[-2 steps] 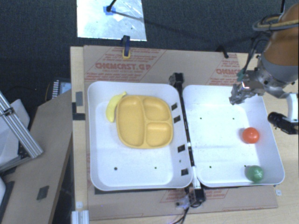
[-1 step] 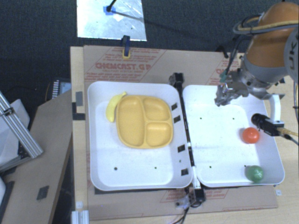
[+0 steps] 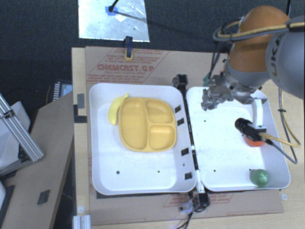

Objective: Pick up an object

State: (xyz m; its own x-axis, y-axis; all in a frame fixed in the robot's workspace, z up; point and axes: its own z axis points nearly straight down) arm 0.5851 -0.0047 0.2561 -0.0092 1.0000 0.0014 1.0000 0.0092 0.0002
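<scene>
My gripper (image 3: 208,104) hangs over the far left part of the right bin (image 3: 224,151), near its back rim, and nothing shows between it and the bin floor. A small green ball (image 3: 259,177) lies in the right bin's near right corner. Part of an orange-red object (image 3: 255,142) shows at the bin's right side, partly covered. In the left bin (image 3: 102,147) a yellow divided plate (image 3: 145,124) lies flat, with a yellow banana (image 3: 115,109) along its far left edge.
The two bins sit side by side on a cardboard sheet (image 3: 128,66), joined by black clips down the middle (image 3: 187,128). A shiny metal plate (image 3: 113,12) lies beyond the bench. Yellow cables (image 3: 281,142) loop along the right bin's right side.
</scene>
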